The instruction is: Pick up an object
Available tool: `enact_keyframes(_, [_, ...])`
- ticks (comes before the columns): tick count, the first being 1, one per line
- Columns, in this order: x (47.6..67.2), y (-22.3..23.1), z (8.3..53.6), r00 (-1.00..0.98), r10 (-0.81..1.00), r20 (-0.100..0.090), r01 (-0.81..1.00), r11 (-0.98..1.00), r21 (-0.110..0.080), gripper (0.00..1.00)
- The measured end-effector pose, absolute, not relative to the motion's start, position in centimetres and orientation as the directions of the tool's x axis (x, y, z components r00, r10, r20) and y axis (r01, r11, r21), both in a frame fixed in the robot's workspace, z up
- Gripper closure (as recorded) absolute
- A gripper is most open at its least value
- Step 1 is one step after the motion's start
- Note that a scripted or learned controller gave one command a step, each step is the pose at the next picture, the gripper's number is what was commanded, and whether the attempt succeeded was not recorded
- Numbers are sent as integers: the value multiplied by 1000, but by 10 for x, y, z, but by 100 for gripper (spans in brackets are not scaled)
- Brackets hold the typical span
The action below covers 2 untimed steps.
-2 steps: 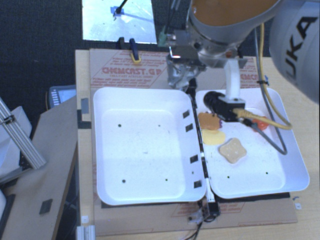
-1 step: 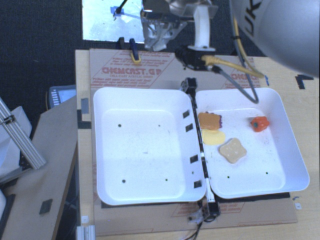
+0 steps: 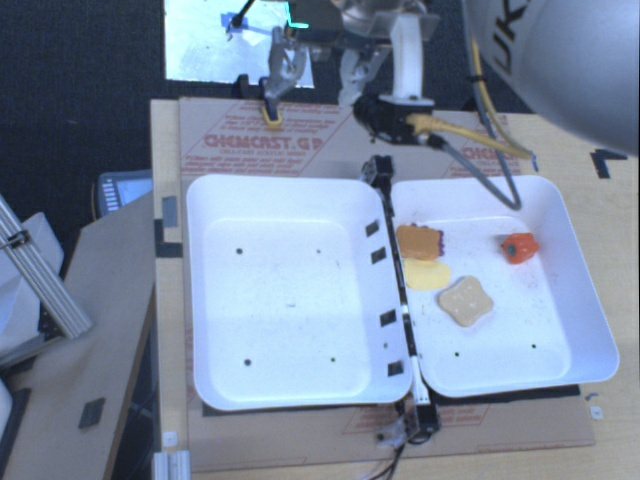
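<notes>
My gripper (image 3: 312, 80) hung high above the far edge of the bench, beyond both bins, its two fingers (image 3: 283, 76) parted with nothing between them. The left bin (image 3: 210, 218) lay below and in front of me.

The candidate objects sat in the right bin (image 3: 570, 228), grouped toward its left and far side. Nearest the divider lay an orange block with a purple edge (image 3: 420, 241), just touching a flat yellow piece (image 3: 428, 275). Beside and in front of these rested a tan toast-shaped piece (image 3: 465, 301). Well apart, toward the bin's right wall, sat a small red-orange object (image 3: 518, 248).

All four looked like toy food: light, probably stiff plastic or foam, smooth enough to slip. I judged the yellow piece too thin to pinch from above. The toast shape offered flat opposing edges and open floor on most sides, so I would have closed across its narrow width. The red-orange object stood clear too, but its rounded form might have rolled out of my fingers.
</notes>
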State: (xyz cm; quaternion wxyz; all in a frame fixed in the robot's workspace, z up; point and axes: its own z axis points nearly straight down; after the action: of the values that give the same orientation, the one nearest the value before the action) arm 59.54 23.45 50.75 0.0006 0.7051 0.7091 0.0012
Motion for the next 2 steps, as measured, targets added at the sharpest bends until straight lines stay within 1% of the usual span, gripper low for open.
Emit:
enact_keyframes(1, [596,235,519,-10,1000,2,1000,10,6,100])
enact_keyframes(2, [596,235,519,-12,1000,2,1000,12,4,0])
